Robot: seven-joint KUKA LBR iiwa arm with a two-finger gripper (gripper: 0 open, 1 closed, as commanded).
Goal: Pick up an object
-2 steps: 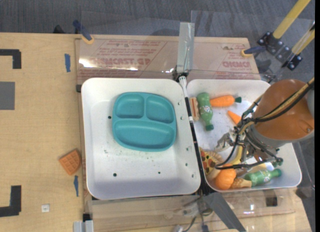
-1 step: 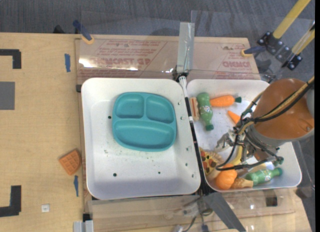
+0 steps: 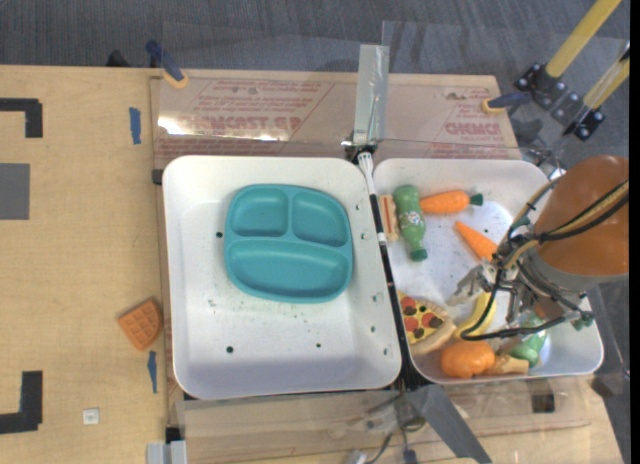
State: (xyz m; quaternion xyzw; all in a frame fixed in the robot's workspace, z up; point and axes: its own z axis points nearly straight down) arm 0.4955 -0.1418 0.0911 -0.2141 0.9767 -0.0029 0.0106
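The right bin (image 3: 440, 177) holds several toy foods. A green bottle (image 3: 408, 220) lies near its left wall, with a whole carrot (image 3: 445, 202) beside it and a carrot piece (image 3: 477, 240) below that. A pizza slice (image 3: 424, 320) and an orange fruit (image 3: 467, 358) lie at the front. My gripper (image 3: 497, 294) is low in the bin's right half, right over a yellow banana (image 3: 483, 312), with cables around it. Part of the banana and a green item (image 3: 530, 347) are hidden by the wrist.
The left bin (image 3: 190, 282) holds a teal divided plate (image 3: 290, 242). A small waffle toy (image 3: 140, 323) lies on the bench to the left of the bins. The arm's orange band (image 3: 592, 222) hangs over the right bin's right edge.
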